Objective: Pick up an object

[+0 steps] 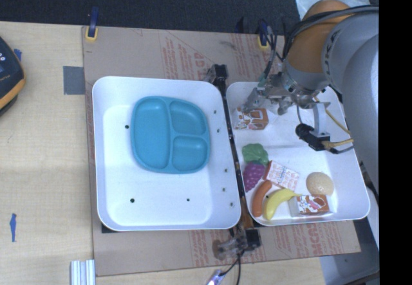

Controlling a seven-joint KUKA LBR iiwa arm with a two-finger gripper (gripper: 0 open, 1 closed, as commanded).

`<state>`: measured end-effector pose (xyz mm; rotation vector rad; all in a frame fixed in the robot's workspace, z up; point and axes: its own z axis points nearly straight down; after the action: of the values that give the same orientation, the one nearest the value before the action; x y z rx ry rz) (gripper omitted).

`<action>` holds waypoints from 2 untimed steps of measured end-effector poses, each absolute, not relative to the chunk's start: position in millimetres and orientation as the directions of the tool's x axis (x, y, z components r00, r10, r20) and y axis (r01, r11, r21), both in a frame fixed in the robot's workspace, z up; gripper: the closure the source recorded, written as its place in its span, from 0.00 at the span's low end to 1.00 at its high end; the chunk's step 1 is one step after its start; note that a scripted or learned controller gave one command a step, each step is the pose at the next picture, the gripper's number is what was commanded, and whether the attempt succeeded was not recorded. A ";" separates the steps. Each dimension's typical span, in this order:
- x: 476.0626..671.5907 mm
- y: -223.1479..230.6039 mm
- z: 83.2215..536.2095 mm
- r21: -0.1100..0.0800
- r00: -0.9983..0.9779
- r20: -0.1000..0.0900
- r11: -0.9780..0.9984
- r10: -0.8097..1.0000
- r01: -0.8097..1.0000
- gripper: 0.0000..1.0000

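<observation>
Plastic, smooth and teal, a three-compartment plate (170, 134) lies in the left bin (109, 168). Toy grapes (253, 174), a banana (278, 202) and small printed cartons, lettering unreadable, are gathered in the right bin (351, 174). Claw (273, 100) state cannot be told.

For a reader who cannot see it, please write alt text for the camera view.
A grey robot arm reaches from the right, its pincer low over a small carton at the back of the right bin, which also holds toy grapes, a banana and other play food. The left bin holds a blue divided plate.
</observation>
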<state>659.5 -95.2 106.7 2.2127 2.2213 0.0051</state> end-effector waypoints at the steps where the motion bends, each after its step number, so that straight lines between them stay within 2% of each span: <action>1: 663.7 -112.5 103.7 0.018 -0.006 0.004 0.006 1.000 1.000 0.00; 2: 662.9 -101.8 103.8 0.020 -0.002 -0.007 0.002 1.000 1.000 0.00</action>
<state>662.9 -101.8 103.8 2.2056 2.2107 0.0144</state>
